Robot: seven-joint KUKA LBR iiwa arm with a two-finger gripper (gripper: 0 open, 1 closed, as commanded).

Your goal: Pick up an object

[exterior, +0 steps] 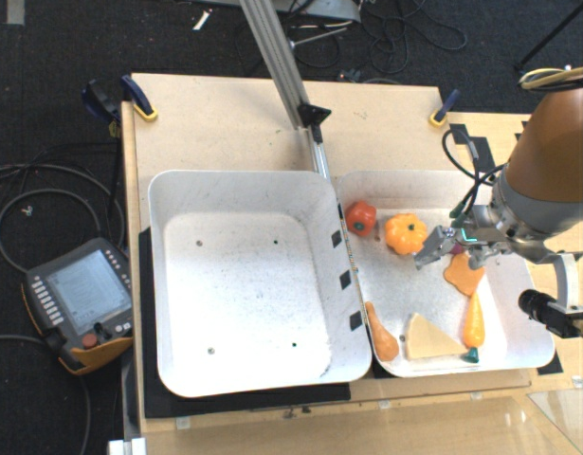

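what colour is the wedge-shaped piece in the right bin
Pale yellow wedge, seen best in the camera view.

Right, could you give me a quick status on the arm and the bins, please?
Gripper over the right bin, beside the orange pumpkin, nothing between its fingers. Tomato, carrot, wedge lie loose. Orange flat piece partly under the wrist.

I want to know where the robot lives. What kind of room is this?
Probably a robot lab or workshop. The arm reaches over two white bins holding toy food, a control pad lies on the dark floor, and loose cables trail behind the bench.
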